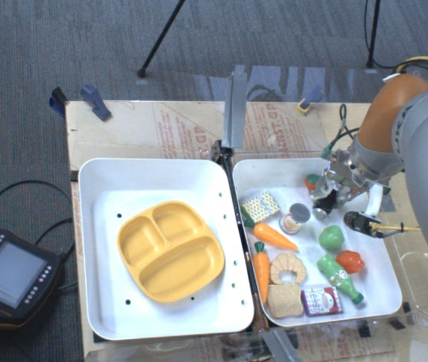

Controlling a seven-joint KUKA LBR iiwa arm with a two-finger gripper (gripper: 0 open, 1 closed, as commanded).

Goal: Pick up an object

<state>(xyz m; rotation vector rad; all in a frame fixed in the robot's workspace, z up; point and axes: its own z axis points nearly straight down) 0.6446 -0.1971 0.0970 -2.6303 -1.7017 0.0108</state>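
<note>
Toys in right bin, gripper low over back half, target unclear

Toys fill the right bin (392,277); task names no specific object, so any of them counts. Arm (395,127) reaches in from the right, orange band above the wrist. Left bin (101,194) carries a yellow divided plate (171,250), lying flat and well apart from the gripper.

Gripper (325,199) sits low over the back part of the right bin. Cannot tell how its jaws stand: wrist hardware and cables hide them, and nothing is visibly held.

Nearest items: small round tin (295,217) just to its left and a little forward; green round fruit (332,237) just in front; a red piece (313,180) touching or just behind the wrist, mostly hidden. Judgement: tin or green fruit is the likely pick, needing a short shift forward or left.

Further out: carrot (275,236), long axis diagonal, pointing front-right; second carrot (262,274) running front to back along the bin's left wall; green bottle (340,278) diagonal near the front right; croissant (287,268), bread slice (284,300), red tomato-like piece (350,261), checked yellow box (261,206).

Writing: red-and-white packet (321,301) has print too small to read. Cardboard (161,130) under the bins has red lettering, upside down, not legible.
</note>
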